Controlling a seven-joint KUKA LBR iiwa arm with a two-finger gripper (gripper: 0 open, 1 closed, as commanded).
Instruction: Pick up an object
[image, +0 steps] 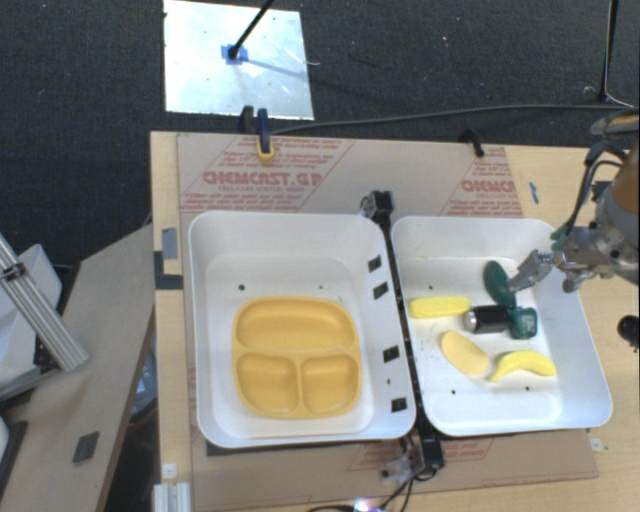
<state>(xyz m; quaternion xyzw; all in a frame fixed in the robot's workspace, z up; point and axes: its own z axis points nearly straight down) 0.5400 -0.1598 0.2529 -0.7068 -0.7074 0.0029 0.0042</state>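
Over the right bin (590, 385), the fingers (520, 277) hang just above the green tool (508, 297) — open or shut, I cannot tell. Nothing is lifted; grasping remains.

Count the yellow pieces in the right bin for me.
3: a yellow block left of the dark cylinder, a yellow oval piece below it, a banana-shaped piece lower right. Nothing looks hidden.
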